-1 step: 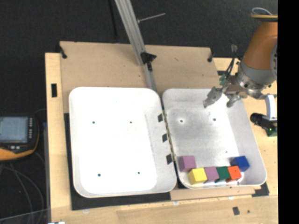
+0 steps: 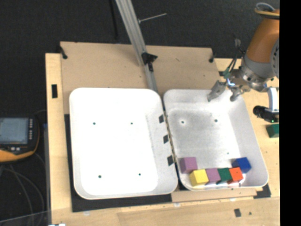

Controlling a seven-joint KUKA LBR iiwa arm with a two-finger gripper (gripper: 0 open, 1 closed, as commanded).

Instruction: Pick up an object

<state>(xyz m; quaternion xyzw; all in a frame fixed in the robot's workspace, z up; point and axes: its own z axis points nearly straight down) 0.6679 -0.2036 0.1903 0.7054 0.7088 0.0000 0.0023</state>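
Dark carpet surrounds a pale wooden tabletop (image 2: 117, 65) that carries two shallow white bins side by side. All the pickable things sit in the right bin (image 2: 211, 126), crowded along its near edge: a purple cube (image 2: 188, 164) stands a little apart at the left of the group, and just in front of it runs a tight row of a yellow cube (image 2: 198, 177), a second purple cube (image 2: 213, 174), a green cube (image 2: 224, 174) and an orange cube (image 2: 235, 174), with a blue cube (image 2: 242, 164) behind the orange one toward the near right corner. These look like small, rigid, light blocks with flat faces, so they should neither deform nor break under a pinch; the smooth sides may slip if caught off centre. The lone purple cube seems the easiest choice, since its left and far sides are free, and opposite flat faces are the place to take hold. The row against the bin wall leaves little room for fingers between neighbours. The end effector (image 2: 225, 92) hangs over the far right corner of the right bin, well apart from the cubes, its two fingers spread and nothing between them. The left bin (image 2: 117, 140) lies beside it, and a slanted metal rail (image 2: 136, 32) crosses the far edge of the tabletop.
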